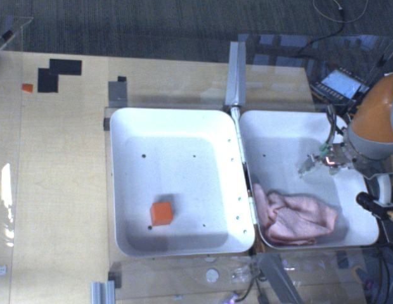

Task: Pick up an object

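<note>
1 pink cloth (295, 218) lengthwise left-right

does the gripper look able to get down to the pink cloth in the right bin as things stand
Probably yes. The gripper hangs over the right bin, just beyond the pink cloth, which lies uncovered at the near wall with nothing on top of it or between them.

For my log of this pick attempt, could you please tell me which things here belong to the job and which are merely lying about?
Job:
- orange block, left bin
- pink cloth, right bin
- claw, above the right bin

Lying about:
- black shapes on the bench
- small orange piece
- tablet
</note>
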Robot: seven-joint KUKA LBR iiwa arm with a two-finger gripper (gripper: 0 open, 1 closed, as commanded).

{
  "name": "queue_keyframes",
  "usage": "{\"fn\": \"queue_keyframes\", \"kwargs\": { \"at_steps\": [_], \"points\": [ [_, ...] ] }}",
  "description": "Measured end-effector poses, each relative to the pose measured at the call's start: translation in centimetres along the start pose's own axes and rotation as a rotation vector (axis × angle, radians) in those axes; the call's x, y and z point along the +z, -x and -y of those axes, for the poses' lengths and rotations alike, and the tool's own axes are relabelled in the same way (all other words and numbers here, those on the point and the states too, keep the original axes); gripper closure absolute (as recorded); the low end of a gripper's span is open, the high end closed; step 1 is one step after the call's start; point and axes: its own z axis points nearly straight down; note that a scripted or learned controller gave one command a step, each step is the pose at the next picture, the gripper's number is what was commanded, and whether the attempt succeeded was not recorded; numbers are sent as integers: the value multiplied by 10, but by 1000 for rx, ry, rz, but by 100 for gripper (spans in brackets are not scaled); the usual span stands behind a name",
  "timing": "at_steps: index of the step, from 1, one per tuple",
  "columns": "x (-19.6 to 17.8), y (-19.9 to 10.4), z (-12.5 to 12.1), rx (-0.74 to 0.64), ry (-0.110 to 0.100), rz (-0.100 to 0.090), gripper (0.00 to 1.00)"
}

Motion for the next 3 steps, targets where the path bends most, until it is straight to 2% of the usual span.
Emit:
{"fn": "queue_keyframes", "kwargs": {
  "at_steps": [1, 2, 3],
  "points": [
    [6, 0, 80, -126, 5, 3, 0],
    [-17, 5, 81, -263, 1, 1, 0],
    [5, -52, 40, -566, 7, 3, 0]
  ]
}}
